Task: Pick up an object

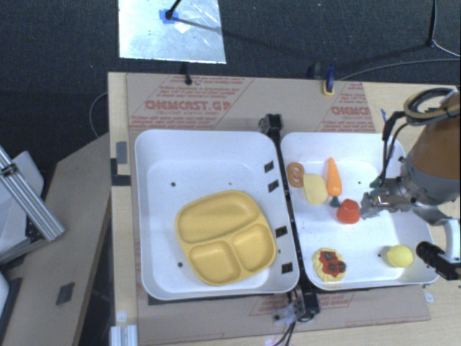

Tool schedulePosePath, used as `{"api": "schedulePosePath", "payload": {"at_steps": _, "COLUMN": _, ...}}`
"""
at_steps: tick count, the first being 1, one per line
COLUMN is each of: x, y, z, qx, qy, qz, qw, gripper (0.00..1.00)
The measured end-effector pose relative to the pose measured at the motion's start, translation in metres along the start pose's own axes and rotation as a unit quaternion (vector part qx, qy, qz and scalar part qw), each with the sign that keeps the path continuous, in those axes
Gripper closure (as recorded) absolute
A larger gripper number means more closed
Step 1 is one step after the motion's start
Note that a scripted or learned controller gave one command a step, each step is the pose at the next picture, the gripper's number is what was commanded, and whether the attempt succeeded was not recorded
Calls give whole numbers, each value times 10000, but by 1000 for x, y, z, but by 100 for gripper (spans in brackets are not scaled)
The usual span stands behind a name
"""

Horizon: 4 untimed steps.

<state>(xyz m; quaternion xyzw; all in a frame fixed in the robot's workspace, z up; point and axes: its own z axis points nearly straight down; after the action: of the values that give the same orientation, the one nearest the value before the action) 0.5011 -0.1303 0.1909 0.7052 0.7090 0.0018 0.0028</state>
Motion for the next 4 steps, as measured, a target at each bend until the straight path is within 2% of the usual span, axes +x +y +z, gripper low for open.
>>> {"api": "schedulePosePath", "payload": {"at_steps": 1, "x": 1, "y": -2, "z": -63, "qx": -11, "qy": -2, "qz": -3, "qw": 10000, "gripper": 100}}
{"api": "schedulePosePath", "payload": {"at_steps": 3, "x": 104, "y": 32, "z": -70, "qx": 17, "qy": 17, "qz": -29, "qw": 10000, "gripper": 100}}
{"api": "schedulePosePath", "payload": {"at_steps": 4, "x": 149, "y": 47, "z": -49, "qx": 32, "qy": 16, "qz": -21, "qw": 10000, "gripper": 100}}
